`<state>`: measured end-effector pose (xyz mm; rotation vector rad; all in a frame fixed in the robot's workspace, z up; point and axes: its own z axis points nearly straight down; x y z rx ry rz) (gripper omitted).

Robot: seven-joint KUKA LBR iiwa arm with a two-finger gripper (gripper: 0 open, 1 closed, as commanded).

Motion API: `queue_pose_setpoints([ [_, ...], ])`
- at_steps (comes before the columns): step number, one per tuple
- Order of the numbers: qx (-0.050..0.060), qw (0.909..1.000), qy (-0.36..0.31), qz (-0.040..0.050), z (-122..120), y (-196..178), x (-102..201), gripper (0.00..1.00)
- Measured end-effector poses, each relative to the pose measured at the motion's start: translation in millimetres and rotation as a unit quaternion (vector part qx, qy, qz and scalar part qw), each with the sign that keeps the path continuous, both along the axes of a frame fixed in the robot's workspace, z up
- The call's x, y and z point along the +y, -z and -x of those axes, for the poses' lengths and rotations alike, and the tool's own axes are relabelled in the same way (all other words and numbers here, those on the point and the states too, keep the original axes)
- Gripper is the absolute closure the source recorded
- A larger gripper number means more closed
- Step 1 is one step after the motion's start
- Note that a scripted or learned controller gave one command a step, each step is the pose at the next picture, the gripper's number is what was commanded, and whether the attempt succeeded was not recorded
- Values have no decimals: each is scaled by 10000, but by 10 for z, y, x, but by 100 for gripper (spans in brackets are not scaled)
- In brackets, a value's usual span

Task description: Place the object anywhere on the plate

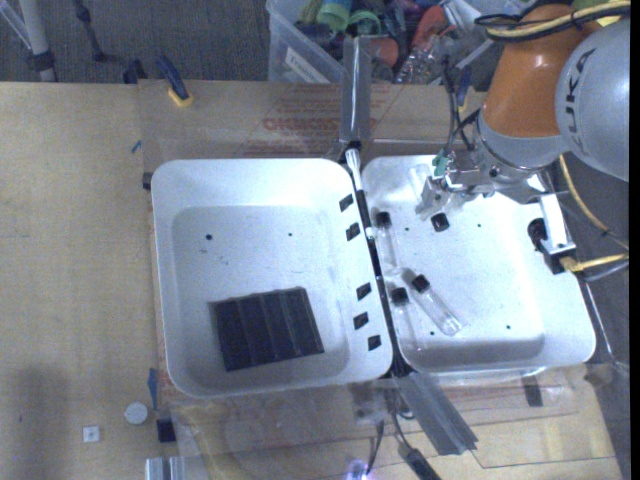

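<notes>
Nearest the camera, a small round disc [133, 413] is seen on the wooden bench [70, 218], below and to the left of the dark ribbed slab [268, 329]. The slab, taken here for the plate, is laid flat on the floor of the left bin [190, 193], in its near half, and nothing is seen on top of it.

To the right of the slab, across the seam where the two bins meet, a clear elongated piece [436, 311] is seen lying at a slant on the floor of the right bin [520, 338], with a small black part [420, 283] at its far end. It is the likeliest task object, though this cannot be told for sure; it is well apart from the slab.

Farther back and still to the right of the slab, the gripper [440, 206] is seen low over the far part of the right bin. Whether it is open or closed cannot be told, and nothing can be made out in its grasp. Behind it, the arm's orange band [530, 93] is visible.

Farthest from the slab, a clear tub of colourful items [390, 13] is seen beyond the bench.
</notes>
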<state>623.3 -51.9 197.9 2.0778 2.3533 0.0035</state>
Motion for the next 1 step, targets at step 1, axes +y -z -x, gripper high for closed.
queue_pose_setpoints([
  [1,-16,9624,-2715,12,-292,-480,755,100],
])
